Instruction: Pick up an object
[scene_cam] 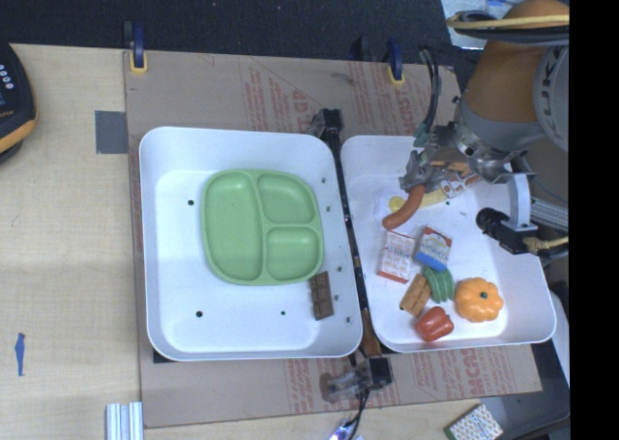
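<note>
My gripper (pixel 427 177) is low over the back of the right bin (pixel 527 332). Its tip is right above the upper end of a red sausage (pixel 400 209), which lies slanted on the bin floor. A yellow piece (pixel 432 198) lies just beside it, partly under the gripper. Whether anything is between the jaws is hidden by the wrist. Further forward lie a white and red packet (pixel 395 256), a blue and red packet (pixel 432 247), a green pepper (pixel 441 283), a brown bread piece (pixel 414 295), a red pepper (pixel 434 324) and an orange pumpkin (pixel 479 299).
The left bin (pixel 164 332) holds a green divided plate (pixel 261 225) and a small brown block (pixel 320 295) near its right wall. A black part of the arm (pixel 495 226) hangs over the right bin's right side. Clamps sit between the bins.
</note>
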Controlling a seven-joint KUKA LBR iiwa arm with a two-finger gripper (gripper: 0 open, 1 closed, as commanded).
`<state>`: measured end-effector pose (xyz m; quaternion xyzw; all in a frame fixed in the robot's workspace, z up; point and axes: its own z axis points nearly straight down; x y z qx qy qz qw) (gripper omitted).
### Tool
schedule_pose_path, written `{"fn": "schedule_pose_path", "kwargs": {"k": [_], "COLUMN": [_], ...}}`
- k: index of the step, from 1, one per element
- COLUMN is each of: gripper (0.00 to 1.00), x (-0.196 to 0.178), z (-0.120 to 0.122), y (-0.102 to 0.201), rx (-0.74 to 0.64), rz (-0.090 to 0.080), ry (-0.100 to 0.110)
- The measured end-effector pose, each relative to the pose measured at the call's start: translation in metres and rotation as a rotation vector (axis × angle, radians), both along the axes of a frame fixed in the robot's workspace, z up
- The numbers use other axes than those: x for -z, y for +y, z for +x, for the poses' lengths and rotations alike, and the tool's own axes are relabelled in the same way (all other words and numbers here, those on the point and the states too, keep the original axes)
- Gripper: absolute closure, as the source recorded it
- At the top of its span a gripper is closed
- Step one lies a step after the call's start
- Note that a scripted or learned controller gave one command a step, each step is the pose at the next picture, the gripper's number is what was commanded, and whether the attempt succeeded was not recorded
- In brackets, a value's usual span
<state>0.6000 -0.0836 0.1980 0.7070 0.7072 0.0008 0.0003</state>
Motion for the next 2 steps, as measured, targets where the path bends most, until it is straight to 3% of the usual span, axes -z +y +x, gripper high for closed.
{"fn": "schedule_pose_path", "kwargs": {"k": [1, 2], "gripper": [1.00, 1.00], "x": [-0.056, -0.062], "z": [-0.014, -0.072], "y": [0.046, 0.096], "rx": [-0.008, -0.010], "rz": [0.000, 0.001], "ry": [0.001, 0.010]}}
